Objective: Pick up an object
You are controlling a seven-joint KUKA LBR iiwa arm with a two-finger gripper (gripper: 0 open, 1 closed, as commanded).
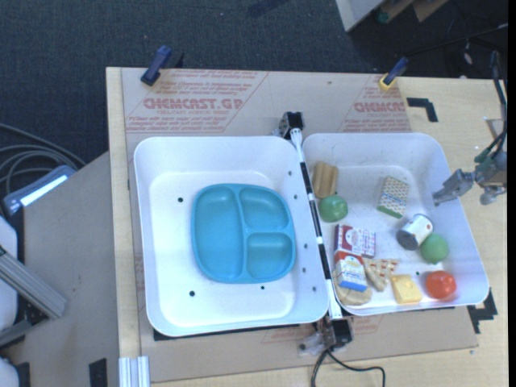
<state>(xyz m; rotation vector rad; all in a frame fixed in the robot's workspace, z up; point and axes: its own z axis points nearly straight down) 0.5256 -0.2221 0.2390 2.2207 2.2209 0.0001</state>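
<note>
Grey metal, our claw (466, 185) hangs over the right bin's (461, 216) rim at three o'clock; whether it is wide or narrow we cannot tell. Nearest, towards seven o'clock of it, sits a small white-and-black cylinder (414, 231), probably light, rigid and slippery, best pinched across its round sides, with a green ball (434, 248) touching it.

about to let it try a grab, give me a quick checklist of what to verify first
1. End effector over the right bin: ok, at the bin's right rim.
2. End effector carrying nothing: ok, nothing seen between the fingers.
3. Fingers open enough for a grab: cannot tell.
4. Nearest targets free to reach: ok, the white can and green ball lie just below it.
5. Items spaced apart: not ok, the snack packets and crackers crowd together.
6. Blue tray out of the way: ok, in the left bin.
</note>
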